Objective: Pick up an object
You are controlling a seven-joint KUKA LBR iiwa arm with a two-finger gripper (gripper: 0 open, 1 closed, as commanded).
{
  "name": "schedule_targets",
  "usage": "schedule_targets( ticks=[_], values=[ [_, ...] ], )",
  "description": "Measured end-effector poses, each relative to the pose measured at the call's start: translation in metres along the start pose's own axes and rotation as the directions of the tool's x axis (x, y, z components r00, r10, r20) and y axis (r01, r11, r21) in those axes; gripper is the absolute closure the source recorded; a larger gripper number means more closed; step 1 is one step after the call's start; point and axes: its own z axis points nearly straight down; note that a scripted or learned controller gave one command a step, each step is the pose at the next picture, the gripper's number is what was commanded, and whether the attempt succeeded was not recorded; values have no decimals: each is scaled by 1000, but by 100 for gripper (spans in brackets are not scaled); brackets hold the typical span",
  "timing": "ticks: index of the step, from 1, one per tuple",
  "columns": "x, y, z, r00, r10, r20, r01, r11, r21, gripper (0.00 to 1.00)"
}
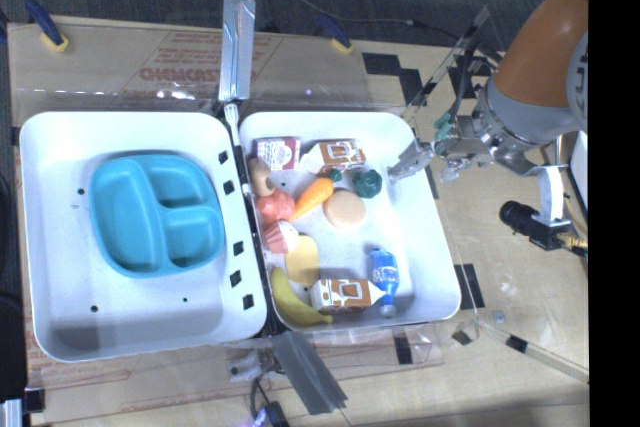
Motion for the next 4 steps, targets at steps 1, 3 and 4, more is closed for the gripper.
schedule_targets(
  ticks=[1,3,4],
  values=[
    [19,22,164,963,-269,-6,269,963,7,0],
    [42,42,135,876,-483,2,483,876,-6,0],
    [46,94,139,684,-730,6,730,684,-4,0]
  ],
)
